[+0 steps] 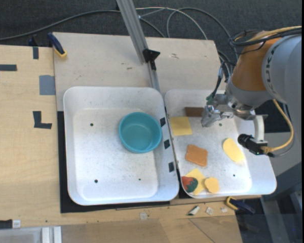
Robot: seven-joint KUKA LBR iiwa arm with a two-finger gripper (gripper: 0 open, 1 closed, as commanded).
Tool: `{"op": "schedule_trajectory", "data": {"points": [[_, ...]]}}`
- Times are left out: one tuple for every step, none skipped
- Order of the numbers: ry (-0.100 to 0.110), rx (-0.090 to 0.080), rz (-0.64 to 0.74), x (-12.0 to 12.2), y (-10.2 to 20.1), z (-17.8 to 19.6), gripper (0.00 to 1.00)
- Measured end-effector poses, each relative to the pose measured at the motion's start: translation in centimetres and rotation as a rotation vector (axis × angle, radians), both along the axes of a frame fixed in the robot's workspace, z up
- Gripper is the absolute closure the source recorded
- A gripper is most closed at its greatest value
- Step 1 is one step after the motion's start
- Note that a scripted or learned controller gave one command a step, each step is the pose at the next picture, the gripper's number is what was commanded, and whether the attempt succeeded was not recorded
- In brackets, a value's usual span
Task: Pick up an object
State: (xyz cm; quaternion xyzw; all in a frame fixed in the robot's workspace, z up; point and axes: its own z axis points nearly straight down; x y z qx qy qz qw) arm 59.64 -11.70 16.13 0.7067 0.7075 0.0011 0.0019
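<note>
Pale wood bench (106,54) carries two white bins; the right bin (261,186) holds the food pieces. Over its upper part hangs the hand (211,118); I cannot tell how it is set. Nearest lies the yellow square slice (181,126), just to its left, with the brown block (193,111) just beside it.

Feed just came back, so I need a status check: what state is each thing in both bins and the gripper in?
teal bowl: upright, left bin
yellow square: flat, right bin
brown block: beside gripper
orange slice: flat
yellow oval: lying loose
gripper: low over right bin, holding nothing visible
</note>
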Motion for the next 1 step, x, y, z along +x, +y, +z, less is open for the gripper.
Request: {"op": "schedule_trajectory", "data": {"points": [[0.001,0.000,0.000,-0.46,0.03,4.39,1.00]]}}
